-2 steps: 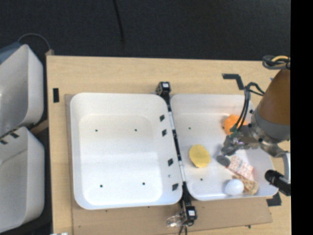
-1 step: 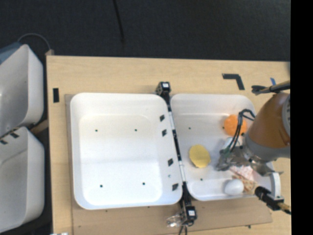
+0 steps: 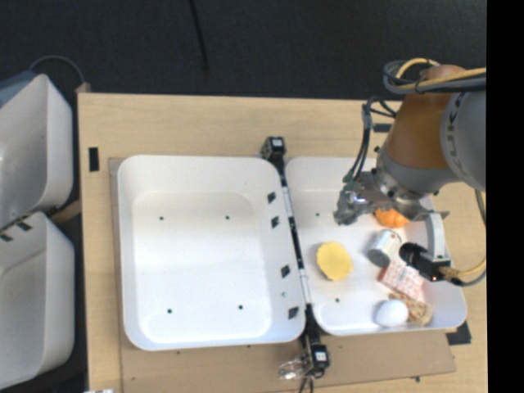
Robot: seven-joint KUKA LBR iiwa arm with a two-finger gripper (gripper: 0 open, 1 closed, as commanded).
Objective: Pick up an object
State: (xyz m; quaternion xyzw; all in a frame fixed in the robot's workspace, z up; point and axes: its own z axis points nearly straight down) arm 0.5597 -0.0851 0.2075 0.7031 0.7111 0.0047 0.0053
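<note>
Yellow disc [image 3: 334,261] lies flat in the bin [image 3: 319,185], just below the claw [image 3: 348,209] in the camera view and apart from it. An orange piece [image 3: 390,217] sits close beside the claw, partly under the wrist. Whether the claw is apart or together cannot be told. A white ball [image 3: 390,313] lies well below it.

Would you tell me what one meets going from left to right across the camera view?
Shallow white left bin → flat yellow round disc → white ball. The other items overlap these in order.
</note>
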